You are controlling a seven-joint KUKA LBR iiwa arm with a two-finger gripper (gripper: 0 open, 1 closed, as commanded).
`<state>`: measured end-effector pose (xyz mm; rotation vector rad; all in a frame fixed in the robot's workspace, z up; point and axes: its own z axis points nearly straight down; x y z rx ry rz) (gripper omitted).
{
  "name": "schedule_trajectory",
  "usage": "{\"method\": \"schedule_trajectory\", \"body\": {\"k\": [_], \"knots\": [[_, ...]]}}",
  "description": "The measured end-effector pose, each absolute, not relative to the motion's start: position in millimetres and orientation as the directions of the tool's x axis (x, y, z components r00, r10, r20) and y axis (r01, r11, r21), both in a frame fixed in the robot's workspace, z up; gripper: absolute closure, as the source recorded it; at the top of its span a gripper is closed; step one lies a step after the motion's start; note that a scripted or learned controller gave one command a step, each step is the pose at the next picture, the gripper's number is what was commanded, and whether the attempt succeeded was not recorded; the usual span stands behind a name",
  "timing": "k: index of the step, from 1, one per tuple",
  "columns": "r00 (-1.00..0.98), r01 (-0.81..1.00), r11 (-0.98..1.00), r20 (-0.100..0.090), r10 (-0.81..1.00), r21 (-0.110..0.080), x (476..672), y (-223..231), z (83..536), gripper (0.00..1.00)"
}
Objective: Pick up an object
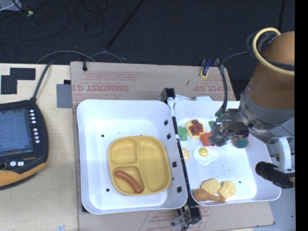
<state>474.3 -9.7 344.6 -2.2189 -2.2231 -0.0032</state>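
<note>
Camera view: the pincer [217,137] hangs low in the right bin [250,186]; whether it is clenched, I cannot tell. A red toy piece [205,139] lies just left of it, the fried egg [204,154] just nearer.

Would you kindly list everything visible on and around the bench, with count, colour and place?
bins: two, white, side by side on the bench
divided plate: one, yellow, in the left bin
sausage: one, reddish, in the plate's front compartment
fried egg: one, white with yellow yolk, middle of the right bin
pizza slice: one, yellow with red topping, back of the right bin
crinkle pieces: a few, yellow, front of the right bin
teach pendant: one, black and orange, far left
arm: one, grey with orange band, from the right
gripper: one, dark, low over the right bin
</note>
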Motion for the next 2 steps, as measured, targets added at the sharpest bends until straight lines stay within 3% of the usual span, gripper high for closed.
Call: {"method": "schedule_trajectory", "body": {"k": [2], "knots": [[-0.003,1.000,0.003,0.001,1.000,0.002,477.5,80,444,1.00]]}}
